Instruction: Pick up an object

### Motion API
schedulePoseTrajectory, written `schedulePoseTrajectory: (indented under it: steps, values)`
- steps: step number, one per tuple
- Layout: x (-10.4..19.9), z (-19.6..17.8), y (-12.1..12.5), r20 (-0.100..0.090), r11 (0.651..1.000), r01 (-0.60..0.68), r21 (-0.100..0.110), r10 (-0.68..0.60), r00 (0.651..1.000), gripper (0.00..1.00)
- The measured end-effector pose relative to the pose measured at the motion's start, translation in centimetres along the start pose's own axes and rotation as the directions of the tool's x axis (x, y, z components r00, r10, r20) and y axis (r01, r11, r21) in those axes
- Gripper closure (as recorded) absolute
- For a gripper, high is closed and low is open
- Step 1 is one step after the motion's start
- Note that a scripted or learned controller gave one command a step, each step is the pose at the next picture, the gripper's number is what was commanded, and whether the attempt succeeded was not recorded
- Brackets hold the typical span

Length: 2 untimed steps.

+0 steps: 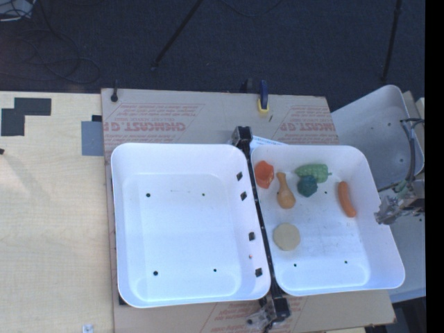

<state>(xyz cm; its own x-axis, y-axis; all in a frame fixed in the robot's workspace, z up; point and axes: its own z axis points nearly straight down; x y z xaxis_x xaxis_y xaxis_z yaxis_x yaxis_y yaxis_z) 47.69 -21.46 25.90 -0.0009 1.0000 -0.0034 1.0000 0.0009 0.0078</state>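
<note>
Six small objects lie in the right bin: orange piece, tan gourd shape, green item, teal lump, carrot, pale disc. Tool sits blurred at the bin's right edge; its state, I cannot tell.

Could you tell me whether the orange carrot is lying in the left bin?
No, the carrot lies in the right bin, near its right wall.

five small objects in the right bin, just beside the left bin on the bench
</note>
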Motion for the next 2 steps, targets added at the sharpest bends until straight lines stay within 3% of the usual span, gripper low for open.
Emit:
schedulePoseTrajectory:
  steps: [1, 2]
  values:
    - [0.0, -11.7, 0.1, 0.001, 1.0, 0.001, -0.002, -0.001, 1.0, 1.0]
    - [0.9, 8.0, 0.6, -0.009, 1.0, 0.0, 0.019, 0.001, 1.0, 1.0]
